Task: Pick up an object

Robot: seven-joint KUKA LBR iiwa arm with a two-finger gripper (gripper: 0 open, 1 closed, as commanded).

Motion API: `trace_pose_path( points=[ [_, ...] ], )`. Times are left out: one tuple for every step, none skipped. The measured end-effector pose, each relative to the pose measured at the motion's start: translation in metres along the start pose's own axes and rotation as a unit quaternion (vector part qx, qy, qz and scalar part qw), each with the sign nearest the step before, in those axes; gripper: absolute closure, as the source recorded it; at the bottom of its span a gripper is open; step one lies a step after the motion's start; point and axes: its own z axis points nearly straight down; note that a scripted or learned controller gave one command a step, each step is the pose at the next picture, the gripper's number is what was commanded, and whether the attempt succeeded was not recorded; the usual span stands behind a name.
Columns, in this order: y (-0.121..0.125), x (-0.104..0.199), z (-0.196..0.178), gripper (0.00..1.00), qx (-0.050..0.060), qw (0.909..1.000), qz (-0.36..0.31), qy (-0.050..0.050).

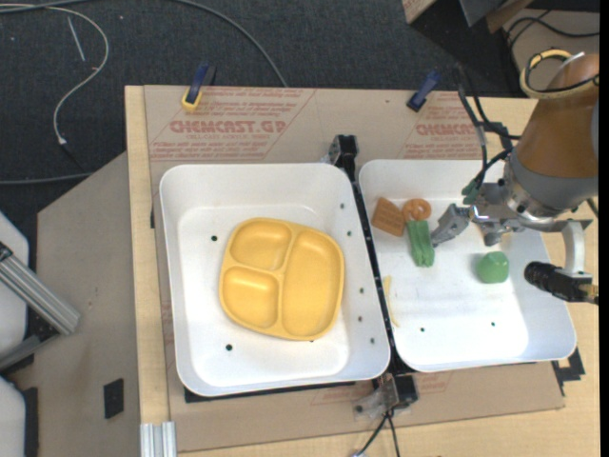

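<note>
The right bin (457,336) holds several small things: a brown block (388,217), an orange ring (417,208), a long green piece (421,244) and a round green piece (492,268). My gripper (471,230) hangs over the upper middle of this bin, between the long green piece and the round green one. Its fingers (445,228) are spread open with nothing between them. One fingertip is close to the top of the long green piece; I cannot tell whether it touches.
The left bin (190,208) bears a yellow divided plate (283,277). The arm's orange band (561,127) and grey wrist cover the right bin's far right corner. Cables run behind the bins, and clamps sit on the cardboard's back edge.
</note>
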Motion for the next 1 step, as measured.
trace_pose_path(
  points=[
    [-0.0058, 0.0022, 0.0624, 0.00, 0.003, 1.0000, 0.000, 0.001]
  ],
)
